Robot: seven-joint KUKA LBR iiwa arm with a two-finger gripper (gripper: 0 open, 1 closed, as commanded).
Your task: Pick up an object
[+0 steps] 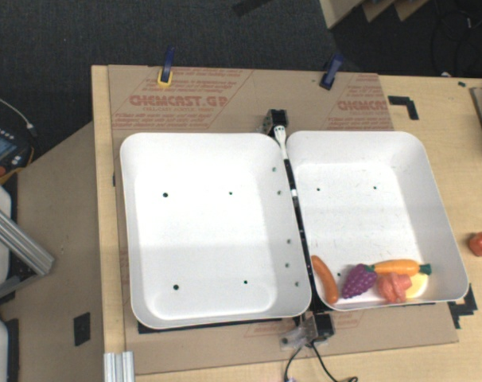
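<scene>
The carrot [401, 267] lies lengthwise left-right, green tip pointing right, in the right bin [360, 173]; end effector state: cannot tell.

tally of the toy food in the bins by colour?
Orange: 2, a sausage-like piece and a carrot
Purple: 1, a grape bunch
Red: 1, a piece under the carrot
Yellow: 1, a piece, partly hidden
Total: 5, all in the right bin near its front edge
</scene>
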